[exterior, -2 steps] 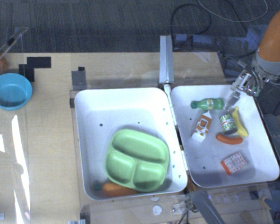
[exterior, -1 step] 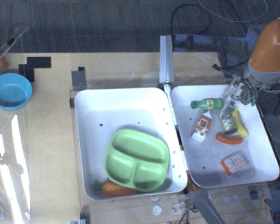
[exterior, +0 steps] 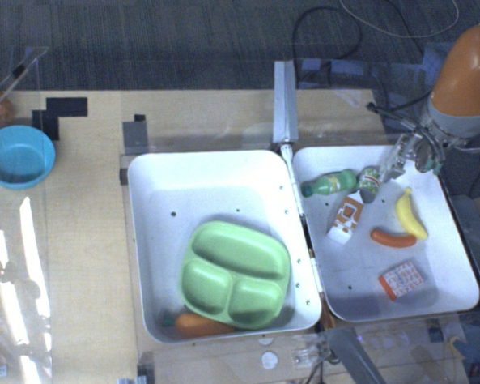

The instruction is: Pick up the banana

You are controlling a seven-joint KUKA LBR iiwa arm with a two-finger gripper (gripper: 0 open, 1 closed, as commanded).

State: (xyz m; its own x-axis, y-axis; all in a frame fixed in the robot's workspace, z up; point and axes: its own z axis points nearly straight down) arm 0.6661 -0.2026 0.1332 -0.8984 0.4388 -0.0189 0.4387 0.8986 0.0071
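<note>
Camera view showed the counter [exterior: 82, 262] with two white bins. Left bin [exterior: 157, 233] held a green tray [exterior: 235, 270] over an orange carrot [exterior: 201, 325]. Right bin [exterior: 449, 296] held a green bottle [exterior: 330, 183], a small carton [exterior: 346, 218], a sausage [exterior: 394, 238], a red packet [exterior: 402, 280] and the banana [exterior: 408, 214], lying free near the far right. The hand [exterior: 400, 163] hovered just beyond the banana; its opening could not be told. The sausage touched the banana's lower end and could have been caught in a grasp or nudged the fruit aside.

I operate in a robotics lab: my tabletop [exterior: 82, 262] carries two white bins [exterior: 153, 233] in metal brackets, with loose cables [exterior: 327, 19] on grey carpet beyond my pincer [exterior: 400, 157].
</note>
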